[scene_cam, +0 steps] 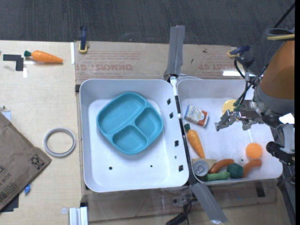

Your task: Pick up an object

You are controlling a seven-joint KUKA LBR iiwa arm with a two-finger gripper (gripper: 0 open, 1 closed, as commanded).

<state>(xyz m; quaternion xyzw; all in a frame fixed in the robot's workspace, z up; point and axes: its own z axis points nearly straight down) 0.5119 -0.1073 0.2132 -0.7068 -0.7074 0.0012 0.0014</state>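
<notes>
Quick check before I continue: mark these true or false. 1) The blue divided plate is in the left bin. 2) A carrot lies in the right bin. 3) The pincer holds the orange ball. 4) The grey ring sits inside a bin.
1) True: the blue divided plate lies in the left bin.
2) True: a carrot lies in the right bin.
3) False: the pincer hangs apart from the orange ball, nothing between its fingers.
4) False: the grey ring lies on the bench outside the bins.
</notes>
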